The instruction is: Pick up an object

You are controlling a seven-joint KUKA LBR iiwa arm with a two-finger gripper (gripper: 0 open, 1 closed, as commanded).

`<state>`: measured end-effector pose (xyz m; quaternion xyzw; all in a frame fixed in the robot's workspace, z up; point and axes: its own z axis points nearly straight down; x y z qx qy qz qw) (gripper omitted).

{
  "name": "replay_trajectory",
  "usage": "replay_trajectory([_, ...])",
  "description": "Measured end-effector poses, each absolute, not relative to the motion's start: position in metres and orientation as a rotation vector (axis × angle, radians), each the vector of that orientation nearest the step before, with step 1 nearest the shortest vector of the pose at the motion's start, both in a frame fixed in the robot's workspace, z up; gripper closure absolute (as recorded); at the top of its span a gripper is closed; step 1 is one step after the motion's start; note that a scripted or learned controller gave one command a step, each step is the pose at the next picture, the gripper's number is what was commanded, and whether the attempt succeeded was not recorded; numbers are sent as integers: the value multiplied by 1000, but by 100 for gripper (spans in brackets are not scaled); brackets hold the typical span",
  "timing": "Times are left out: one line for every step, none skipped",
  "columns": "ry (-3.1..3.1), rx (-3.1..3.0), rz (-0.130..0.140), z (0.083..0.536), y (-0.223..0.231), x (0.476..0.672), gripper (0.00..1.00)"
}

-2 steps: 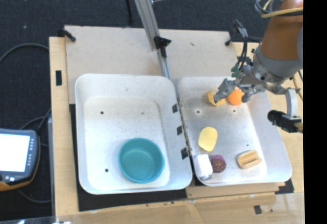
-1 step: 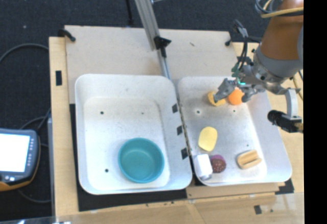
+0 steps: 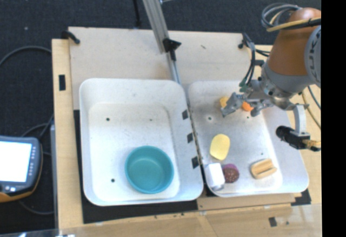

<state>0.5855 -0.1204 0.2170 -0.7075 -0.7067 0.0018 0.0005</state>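
Two shallow white bins were seen side by side on the surface (image 3: pixel 124 58). In the left bin (image 3: pixel 102 98) one teal bowl (image 3: pixel 150 169) lay toward the near edge, alone.

The right bin (image 3: pixel 281 176) held the loose objects. One pale yellow piece (image 3: pixel 219 146) was placed near the middle. At the near edge one white block (image 3: pixel 215 175) was touching one dark red ball (image 3: pixel 231 173), and one tan block (image 3: pixel 263 168) lay apart to their right. One small yellow object (image 3: pixel 224 102) and one small orange object (image 3: pixel 246 105) were seen at the far part of the bin, right by the tool (image 3: pixel 244 105).

The arm (image 3: pixel 289 63) was reached in from the right, with the tool low over the far part of the right bin. Whether the tool was spread or closed, or had hold of anything, could not be told. A slanted metal rail (image 3: pixel 154 6) was crossed above the bins.
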Motion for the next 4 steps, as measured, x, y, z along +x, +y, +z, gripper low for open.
replay_trajectory([-2218,-2220,7,154,-119,585,0])
replay_trajectory([-2217,-2222,7,100,-120,584,0])
replay_trajectory([-2215,-2232,-3,115,-121,586,100])
replay_trajectory([-2229,-2223,-7,176,-116,591,100])
